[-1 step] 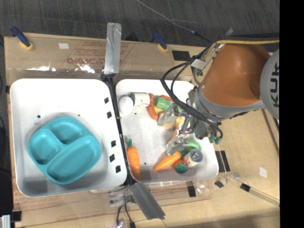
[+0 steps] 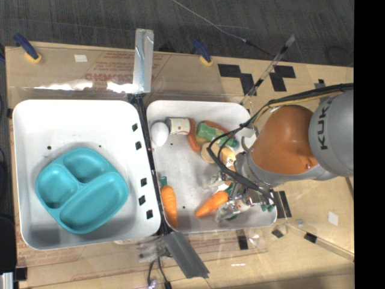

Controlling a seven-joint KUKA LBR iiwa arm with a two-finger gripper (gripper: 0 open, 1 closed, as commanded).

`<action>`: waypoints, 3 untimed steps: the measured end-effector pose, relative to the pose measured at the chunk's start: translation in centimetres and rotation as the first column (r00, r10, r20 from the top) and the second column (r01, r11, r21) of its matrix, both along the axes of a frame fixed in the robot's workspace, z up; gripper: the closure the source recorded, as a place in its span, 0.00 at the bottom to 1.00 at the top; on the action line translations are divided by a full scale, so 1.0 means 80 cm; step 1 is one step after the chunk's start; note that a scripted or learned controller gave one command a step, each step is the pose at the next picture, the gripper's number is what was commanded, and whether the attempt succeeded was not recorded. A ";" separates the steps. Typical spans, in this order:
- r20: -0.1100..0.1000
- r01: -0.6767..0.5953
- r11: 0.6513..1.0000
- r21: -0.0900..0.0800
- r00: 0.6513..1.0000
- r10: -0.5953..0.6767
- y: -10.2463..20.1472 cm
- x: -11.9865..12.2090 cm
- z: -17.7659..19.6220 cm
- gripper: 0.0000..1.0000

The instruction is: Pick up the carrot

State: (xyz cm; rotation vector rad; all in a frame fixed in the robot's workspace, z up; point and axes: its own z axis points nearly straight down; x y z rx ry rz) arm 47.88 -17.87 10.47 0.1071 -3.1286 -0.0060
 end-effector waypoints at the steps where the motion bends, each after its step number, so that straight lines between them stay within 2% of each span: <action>1: 0.009 0.039 0.999 -0.001 0.999 -0.039 0.057 0.016 -0.017 0.00; 2: 0.010 0.032 0.999 -0.002 0.999 -0.032 0.058 0.017 -0.004 1.00; 3: 0.018 0.058 0.998 -0.005 0.998 -0.058 0.081 0.018 0.135 1.00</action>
